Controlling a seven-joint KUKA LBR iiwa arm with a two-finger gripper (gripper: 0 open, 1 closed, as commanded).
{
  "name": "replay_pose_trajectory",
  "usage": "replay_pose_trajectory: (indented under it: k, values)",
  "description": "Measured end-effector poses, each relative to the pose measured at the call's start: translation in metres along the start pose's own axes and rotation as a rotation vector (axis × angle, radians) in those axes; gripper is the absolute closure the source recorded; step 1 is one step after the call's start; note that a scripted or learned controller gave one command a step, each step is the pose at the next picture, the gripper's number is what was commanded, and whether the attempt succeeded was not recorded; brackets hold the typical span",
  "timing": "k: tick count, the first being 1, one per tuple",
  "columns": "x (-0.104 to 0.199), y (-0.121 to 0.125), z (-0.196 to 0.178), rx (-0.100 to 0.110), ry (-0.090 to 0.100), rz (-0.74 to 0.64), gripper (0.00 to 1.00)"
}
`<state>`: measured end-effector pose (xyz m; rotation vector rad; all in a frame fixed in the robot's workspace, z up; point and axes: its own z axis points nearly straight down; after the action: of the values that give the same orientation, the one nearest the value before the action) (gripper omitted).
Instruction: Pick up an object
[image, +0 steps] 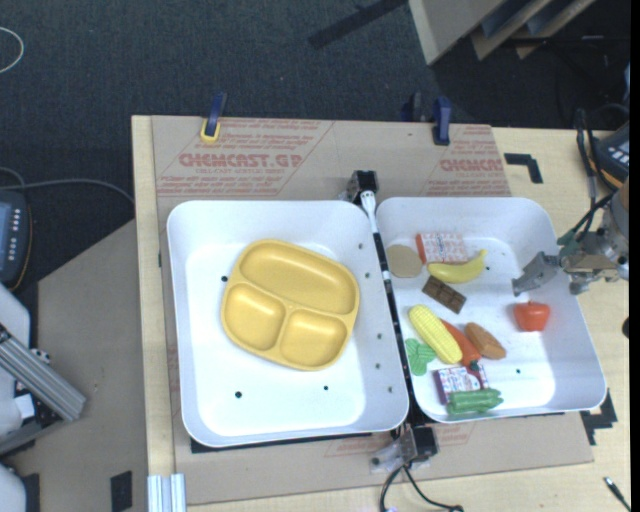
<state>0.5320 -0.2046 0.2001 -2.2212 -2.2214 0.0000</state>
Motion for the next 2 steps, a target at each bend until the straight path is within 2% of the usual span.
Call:
replay_pose_trajectory:
  k: [1,2]
  values:
    - [0.006,-0.001,0.044,0.006,0.003,0.000,0.00]
    - [0.006,-0.004,0.087,-0.021,-0.014,0.001,0.00]
